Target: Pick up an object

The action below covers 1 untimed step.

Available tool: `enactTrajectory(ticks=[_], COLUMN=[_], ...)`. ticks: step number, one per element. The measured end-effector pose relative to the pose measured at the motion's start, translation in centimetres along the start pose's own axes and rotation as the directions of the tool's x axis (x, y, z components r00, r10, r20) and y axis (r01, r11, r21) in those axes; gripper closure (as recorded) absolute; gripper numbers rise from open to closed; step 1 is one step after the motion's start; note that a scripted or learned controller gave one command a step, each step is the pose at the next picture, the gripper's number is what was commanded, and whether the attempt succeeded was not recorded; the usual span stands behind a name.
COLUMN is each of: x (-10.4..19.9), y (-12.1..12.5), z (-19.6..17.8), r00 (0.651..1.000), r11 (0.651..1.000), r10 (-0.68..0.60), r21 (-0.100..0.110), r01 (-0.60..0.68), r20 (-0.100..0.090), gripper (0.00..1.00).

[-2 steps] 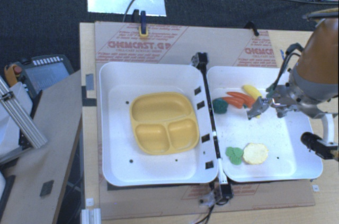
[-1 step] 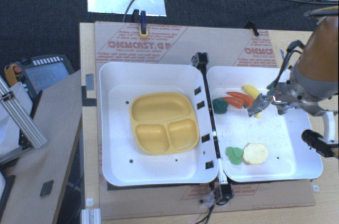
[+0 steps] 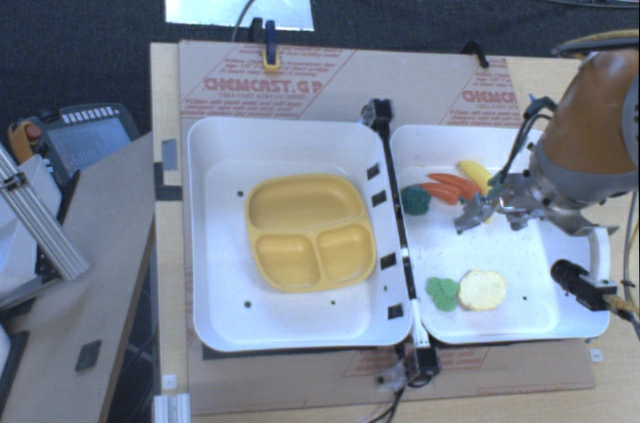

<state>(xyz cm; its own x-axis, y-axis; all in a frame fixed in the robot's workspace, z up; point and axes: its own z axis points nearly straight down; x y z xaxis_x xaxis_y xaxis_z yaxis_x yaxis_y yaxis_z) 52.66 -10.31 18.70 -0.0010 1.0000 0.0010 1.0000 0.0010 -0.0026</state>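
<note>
Slim orange plastic carrot [image 3: 447, 186] lies flat in right white bin [image 3: 520, 311], just left of gripper [image 3: 478, 214]; fingers parted, holding nothing.

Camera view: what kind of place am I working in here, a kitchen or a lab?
Most likely a robotics lab test bench, not a kitchen: two white bins sit on a taped board, toy food like the carrot lies in one, and a teach pendant rests on the side table.
</note>
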Motion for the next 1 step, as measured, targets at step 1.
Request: enactTrajectory(ticks=[1], x=[-0.67], y=[-0.38], z=[5.97], r00=[1.000], r11=[1.000], r10=[0.000], r21=[0.002], r01=[0.000], r20=[0.000], gripper=[0.00])
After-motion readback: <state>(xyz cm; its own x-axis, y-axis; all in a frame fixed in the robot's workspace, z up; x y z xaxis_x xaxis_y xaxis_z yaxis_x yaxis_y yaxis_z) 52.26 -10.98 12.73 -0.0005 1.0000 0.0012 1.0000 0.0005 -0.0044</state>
